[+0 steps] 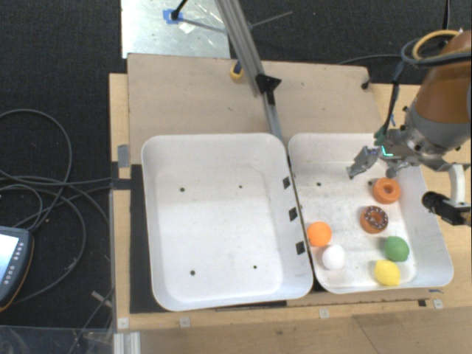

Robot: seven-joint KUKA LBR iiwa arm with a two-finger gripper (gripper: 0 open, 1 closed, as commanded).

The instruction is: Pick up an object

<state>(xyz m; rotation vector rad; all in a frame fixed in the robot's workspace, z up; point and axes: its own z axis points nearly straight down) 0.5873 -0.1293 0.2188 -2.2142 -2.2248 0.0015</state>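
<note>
Hovering claw splayed open and gripping nothing, just above orange ring-shaped toy, right bin

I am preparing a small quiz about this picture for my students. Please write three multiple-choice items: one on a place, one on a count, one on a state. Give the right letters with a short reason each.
1. Which bin holds the objects?
A. the left bin
B. the right bin
C. both bins

2. How many objects lie in that bin?
A. three
B. four
C. six

3. Where is the gripper?
A. above the right bin's far part, near the orange ring
B. over the left bin
C. beside the yellow ball

Answers:
1 B: all lie in the right bin.
2 C: orange ring, brown doughnut, orange ball, white ball, green ball, yellow ball.
3 A: the gripper hangs there.
</note>
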